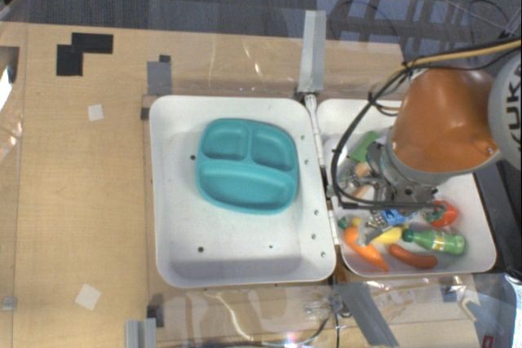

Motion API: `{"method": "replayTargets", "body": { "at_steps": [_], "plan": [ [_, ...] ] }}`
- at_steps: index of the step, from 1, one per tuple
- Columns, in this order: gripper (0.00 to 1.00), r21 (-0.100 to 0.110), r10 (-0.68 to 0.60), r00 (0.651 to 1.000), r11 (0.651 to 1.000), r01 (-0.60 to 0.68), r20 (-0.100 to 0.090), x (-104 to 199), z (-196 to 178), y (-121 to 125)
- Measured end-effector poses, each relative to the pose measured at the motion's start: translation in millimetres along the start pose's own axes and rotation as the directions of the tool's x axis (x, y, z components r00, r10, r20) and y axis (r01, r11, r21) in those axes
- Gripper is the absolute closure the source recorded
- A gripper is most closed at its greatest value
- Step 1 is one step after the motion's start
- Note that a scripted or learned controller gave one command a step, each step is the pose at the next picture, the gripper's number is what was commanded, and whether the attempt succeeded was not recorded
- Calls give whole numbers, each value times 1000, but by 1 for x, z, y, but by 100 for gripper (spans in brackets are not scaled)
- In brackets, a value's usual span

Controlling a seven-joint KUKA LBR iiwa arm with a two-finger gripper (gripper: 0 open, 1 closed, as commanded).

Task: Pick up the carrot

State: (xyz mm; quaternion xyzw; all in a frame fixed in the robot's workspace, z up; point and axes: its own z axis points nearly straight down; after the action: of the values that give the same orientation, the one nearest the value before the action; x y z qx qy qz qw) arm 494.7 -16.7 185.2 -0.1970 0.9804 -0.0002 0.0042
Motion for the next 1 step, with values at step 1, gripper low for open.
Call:
{"method": "replayTargets", "body": {
  "at_steps": [1],
  "plan": [
    [0, 0, 0, 1000, 1000, 0, 0, 0, 0, 0]
  ]
}}
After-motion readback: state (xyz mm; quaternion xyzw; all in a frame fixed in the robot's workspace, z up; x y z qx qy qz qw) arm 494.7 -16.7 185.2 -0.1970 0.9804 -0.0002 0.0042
